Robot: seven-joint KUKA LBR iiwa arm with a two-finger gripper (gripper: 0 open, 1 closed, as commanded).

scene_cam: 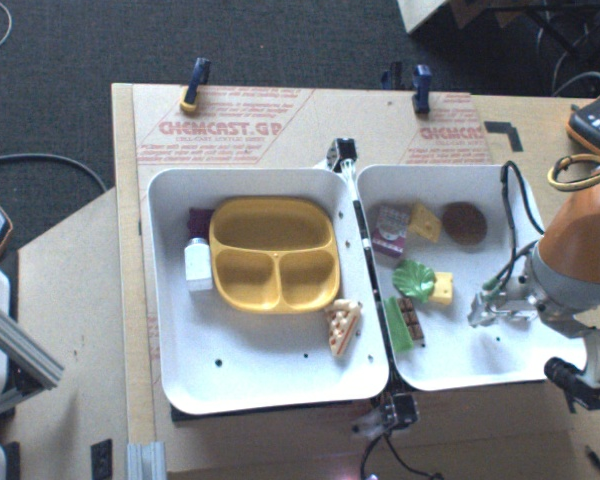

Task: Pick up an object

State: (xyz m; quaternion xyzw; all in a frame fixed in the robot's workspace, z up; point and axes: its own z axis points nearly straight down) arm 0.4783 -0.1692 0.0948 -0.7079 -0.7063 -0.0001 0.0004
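Note:
My gripper hangs low over the right side of the right bin, above bare white floor. Nothing shows in its grasp. To its left lie a green leaf, a yellow cube and a green and brown bar. Further back are a brown round cookie, a yellow cheese wedge and a purple and white packet. The nearest of these, the yellow cube, is a short way from the gripper.
The left bin holds a yellow divided tray, a white bottle, a dark purple piece and a sandwich wedge. A black cable loops over the right bin's far corner. The arm's grey and orange body covers the right rim.

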